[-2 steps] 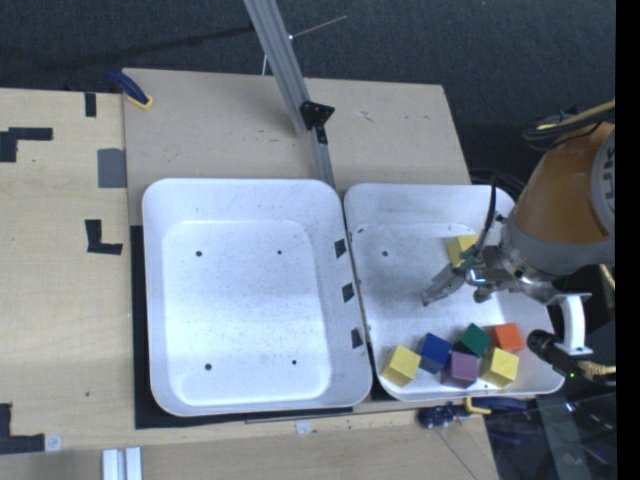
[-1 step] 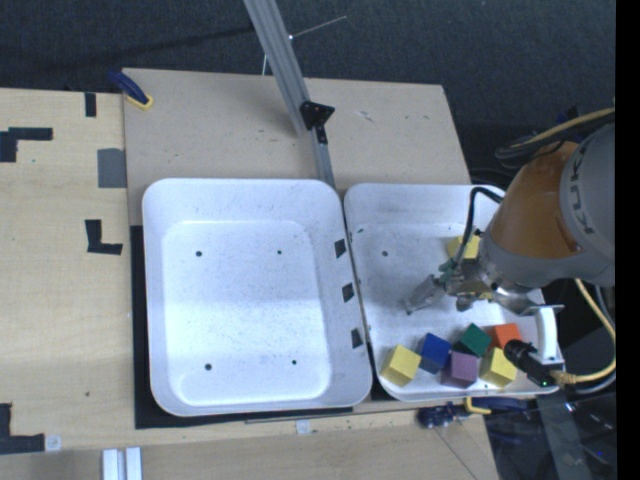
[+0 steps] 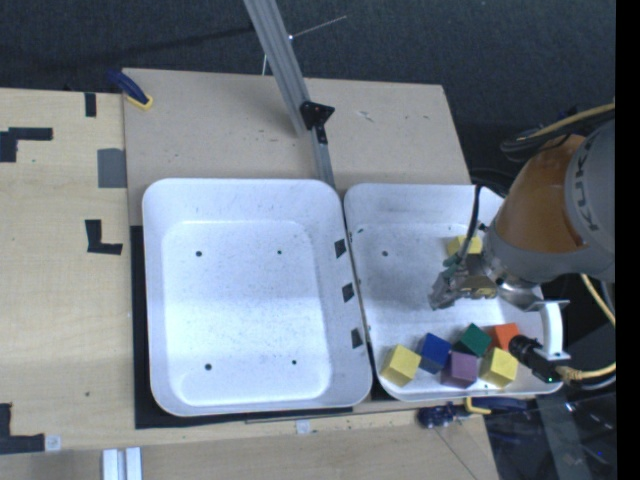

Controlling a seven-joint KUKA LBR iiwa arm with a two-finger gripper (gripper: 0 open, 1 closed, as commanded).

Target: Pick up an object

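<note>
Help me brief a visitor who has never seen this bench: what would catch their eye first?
Probably the grey and orange arm reaching in from the right, its tool low over the right bin. Next, the bright blocks along that bin's near edge: yellow block, blue block, purple block, green block.

Honestly not much to read here. The only lettering I can spot is on the grey shell of the arm [image 3: 600, 193] at the right edge, where a couple of big dark letters show, looks like "KU", probably the start of the maker's name, but it's cut off by the frame so I can't be sure. The black shapes on the desk [image 3: 60, 298] at the left are just tape-like marks, not letters or numbers as far as I can tell. The two white bins [image 3: 160, 208] carry only dark dots and specks, no labels, and the coloured blocks [image 3: 435, 351] have blank faces.
</note>
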